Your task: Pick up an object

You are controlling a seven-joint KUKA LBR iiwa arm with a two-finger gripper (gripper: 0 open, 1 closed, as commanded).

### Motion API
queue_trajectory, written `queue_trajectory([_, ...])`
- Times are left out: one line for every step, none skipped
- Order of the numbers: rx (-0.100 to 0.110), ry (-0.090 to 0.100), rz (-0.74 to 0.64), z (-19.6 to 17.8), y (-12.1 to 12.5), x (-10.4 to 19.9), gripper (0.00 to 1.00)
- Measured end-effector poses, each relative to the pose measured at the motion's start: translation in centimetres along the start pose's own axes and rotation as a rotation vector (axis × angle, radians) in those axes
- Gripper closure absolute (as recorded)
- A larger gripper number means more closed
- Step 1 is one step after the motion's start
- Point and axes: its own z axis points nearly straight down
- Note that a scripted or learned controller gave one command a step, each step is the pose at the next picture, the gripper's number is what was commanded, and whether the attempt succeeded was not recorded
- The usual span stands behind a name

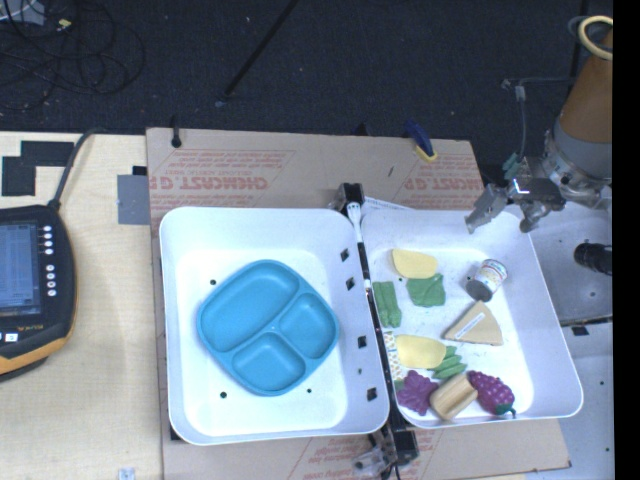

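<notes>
Cardboard-topped bench, two white bins. Gripper (pixel 505 206) hung over the right bin's (pixel 560 338) far-right corner, fingers spread, nothing between them. Nearest grab was the small grey can (pixel 485 279), just below and slightly left, lying tilted.

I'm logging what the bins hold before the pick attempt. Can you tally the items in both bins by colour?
Blue: 1, the divided plate
Yellow: 2, one piece near the top, one lower
Green: 3, a leafy piece, a long piece, pods
Purple: 2, grape bunches and
Tan: 2, a wedge, a roll
Grey: 1, a can
Total: 11
</notes>
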Motion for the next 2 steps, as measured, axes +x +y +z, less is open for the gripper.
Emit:
queue_trajectory([-0.004, -0.001, 0.001, 14.4, -0.4, -2.2, 0.00])
queue_trajectory([0.005, 0.002, -0.002, 17.1, -2.9, 6.0, 0.00])
